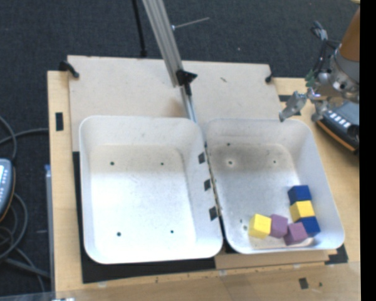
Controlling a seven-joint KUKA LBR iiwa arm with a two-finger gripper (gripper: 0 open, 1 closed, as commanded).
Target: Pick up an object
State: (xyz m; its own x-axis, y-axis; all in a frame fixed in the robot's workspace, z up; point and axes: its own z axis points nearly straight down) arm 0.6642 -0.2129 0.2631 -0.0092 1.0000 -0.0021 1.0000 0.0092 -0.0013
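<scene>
Pick not begun: gripper (292, 107) sits above right bin's (319, 162) far-right corner, carrying nothing; jaw state — can't tell. Blocks (287, 219) all lie clustered in bin's near-right corner. Descent, grasp, lift remain.

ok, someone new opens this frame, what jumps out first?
The cluster of colored blocks: a yellow cube, two purple ones, and a blue-and-yellow stack huddled in the near right corner of the right bin. Next, the slanted aluminium rail crossing the top of the view down to the seam between the bins. The gripper sits at the right bin's far right corner, well away from the blocks.
</scene>
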